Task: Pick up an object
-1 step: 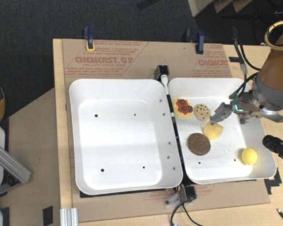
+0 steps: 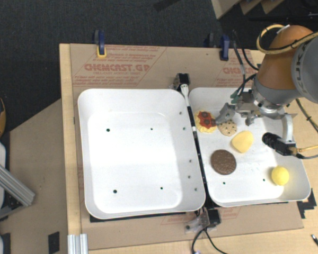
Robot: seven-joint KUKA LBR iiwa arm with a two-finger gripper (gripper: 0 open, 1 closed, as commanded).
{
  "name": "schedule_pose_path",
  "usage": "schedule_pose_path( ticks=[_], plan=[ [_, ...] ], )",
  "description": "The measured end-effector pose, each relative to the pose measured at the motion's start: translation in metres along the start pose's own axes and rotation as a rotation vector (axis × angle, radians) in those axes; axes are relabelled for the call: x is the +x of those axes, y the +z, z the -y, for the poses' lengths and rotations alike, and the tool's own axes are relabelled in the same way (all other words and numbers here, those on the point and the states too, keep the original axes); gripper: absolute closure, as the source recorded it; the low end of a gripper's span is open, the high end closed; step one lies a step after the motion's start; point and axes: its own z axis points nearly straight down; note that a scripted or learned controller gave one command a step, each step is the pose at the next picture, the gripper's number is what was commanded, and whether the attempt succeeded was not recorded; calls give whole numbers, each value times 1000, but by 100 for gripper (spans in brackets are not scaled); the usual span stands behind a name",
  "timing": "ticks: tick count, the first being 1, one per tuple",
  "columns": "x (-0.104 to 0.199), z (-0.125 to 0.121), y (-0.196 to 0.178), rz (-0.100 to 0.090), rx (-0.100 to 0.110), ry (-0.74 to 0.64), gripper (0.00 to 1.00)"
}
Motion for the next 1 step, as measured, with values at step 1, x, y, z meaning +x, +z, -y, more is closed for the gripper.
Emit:
schedule_pose_path(
  ticks=[1],
  plan=[
    [8, 13, 44, -3, 8, 4, 0]
  ],
)
